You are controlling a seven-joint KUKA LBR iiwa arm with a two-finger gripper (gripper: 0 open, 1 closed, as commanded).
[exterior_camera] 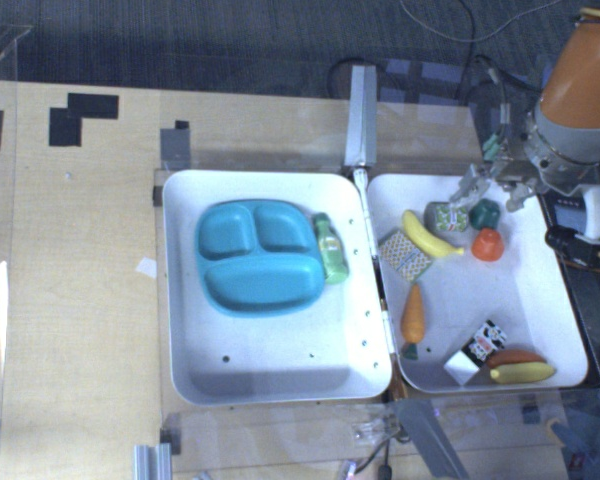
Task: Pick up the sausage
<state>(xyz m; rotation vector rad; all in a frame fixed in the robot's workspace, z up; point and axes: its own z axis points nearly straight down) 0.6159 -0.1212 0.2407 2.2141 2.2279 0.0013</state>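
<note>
The grey arm with its orange band enters from the upper right, and its two-finger gripper (pixel 493 190) hangs over the far side of the right white bin (pixel 570 318), its metal fingers (pixel 470 185) spread apart with nothing between them. Just below the fingers lie a small grey-green can (pixel 446 217), a dark green rounded toy (pixel 485 213) and a red-orange tomato-like ball (pixel 488 245). A yellow plastic banana (pixel 426 235) lies slantwise beside a checkered square packet (pixel 404 255), and an orange carrot (pixel 412 316) lies nearer the bin's middle. The reddish-brown sausage (pixel 517 358) rests in the near right corner of the same bin, well apart from the gripper, touching a yellow oblong toy (pixel 522 372) and just beside a black-and-white carton (pixel 480 349). In the left white bin (pixel 190 368) sit a blue divided plastic tray (pixel 259 256) and a pale green bottle (pixel 331 249).
</note>
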